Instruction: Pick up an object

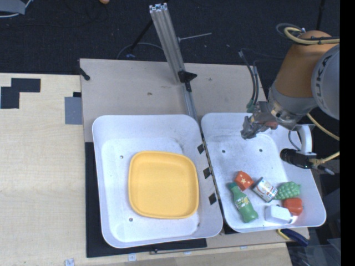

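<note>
Tabletop bins: end effector [250, 129], grip state unclear, hangs far from clustered toys [266, 195]; crowding could spoil a grasp.

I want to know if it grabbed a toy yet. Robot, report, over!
Gripper above right bin's far end, nothing seen held. Toys clustered near end: green bottle, can. Path unobstructed.

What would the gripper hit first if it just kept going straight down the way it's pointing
Most likely the bare floor of the right bin. The gripper points down over the bin's far end, well short of the toys near the front, such as the green bottle. Its height above the floor is unclear.
</note>
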Robot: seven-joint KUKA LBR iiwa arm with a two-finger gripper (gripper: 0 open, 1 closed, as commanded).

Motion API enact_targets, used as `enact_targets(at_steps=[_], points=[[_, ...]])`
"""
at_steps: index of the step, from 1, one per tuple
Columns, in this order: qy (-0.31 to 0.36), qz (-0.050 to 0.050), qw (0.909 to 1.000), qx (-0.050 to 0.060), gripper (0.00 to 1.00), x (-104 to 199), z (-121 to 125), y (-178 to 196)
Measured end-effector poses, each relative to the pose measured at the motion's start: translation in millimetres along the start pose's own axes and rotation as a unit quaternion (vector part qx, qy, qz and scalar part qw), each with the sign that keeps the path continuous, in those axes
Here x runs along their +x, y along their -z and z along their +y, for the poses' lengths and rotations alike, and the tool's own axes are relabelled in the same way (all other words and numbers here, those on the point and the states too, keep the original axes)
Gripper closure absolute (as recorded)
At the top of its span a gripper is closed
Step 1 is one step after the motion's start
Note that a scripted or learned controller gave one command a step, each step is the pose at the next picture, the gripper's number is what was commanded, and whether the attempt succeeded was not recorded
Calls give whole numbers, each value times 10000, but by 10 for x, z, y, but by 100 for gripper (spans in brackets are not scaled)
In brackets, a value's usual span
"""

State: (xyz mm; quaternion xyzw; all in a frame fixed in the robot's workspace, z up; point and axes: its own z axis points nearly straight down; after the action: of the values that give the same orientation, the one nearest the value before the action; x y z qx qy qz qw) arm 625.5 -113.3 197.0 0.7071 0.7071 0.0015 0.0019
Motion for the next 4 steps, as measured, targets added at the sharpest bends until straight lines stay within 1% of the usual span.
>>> enact_targets(at_steps=[1,2,3,4], points=[[-3,1,10000,15,100,-5,5,252],[14,3,10000,18,100,490,-158,371],[15,7,10000,29,100,978,-321,261],[18,10,10000,24,100,1512,-561,350]])
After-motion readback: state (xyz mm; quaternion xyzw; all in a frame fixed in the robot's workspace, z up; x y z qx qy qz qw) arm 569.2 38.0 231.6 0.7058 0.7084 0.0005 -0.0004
